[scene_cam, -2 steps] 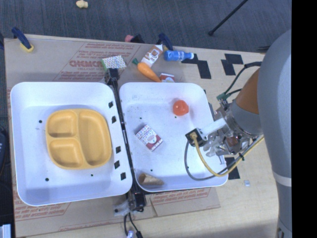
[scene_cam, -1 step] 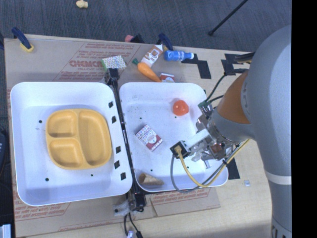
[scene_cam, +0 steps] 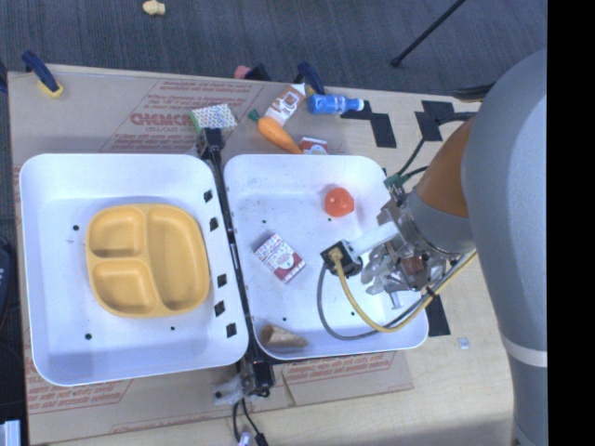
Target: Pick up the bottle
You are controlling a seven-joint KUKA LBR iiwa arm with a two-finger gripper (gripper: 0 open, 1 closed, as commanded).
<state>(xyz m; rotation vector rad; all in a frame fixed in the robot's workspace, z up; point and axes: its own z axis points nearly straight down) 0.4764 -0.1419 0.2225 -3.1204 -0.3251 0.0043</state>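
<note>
The grey arm's two-finger gripper (scene_cam: 395,277) is hovering over the right edge of the right shallow white bin (scene_cam: 244,249); how its end is set cannot be told. The small blue plastic bottle (scene_cam: 333,105) is lying on the cardboard beyond the bin, well apart from the gripper. An orange-red round toy (scene_cam: 338,202) is sitting near the gripper, a small red-and-white carton (scene_cam: 280,257) farther leftward.

Two white bins (scene_cam: 37,249) are seen side by side on the bench. One yellow divided plate (scene_cam: 147,258) is counted in the left bin. Three small things are counted in the right bin — one red ball (scene_cam: 338,202), one small carton (scene_cam: 280,257), one brown piece (scene_cam: 282,339). Behind the bins, one blue bottle (scene_cam: 335,105), one carrot (scene_cam: 278,135) and one white bottle (scene_cam: 286,103) are counted.
</note>
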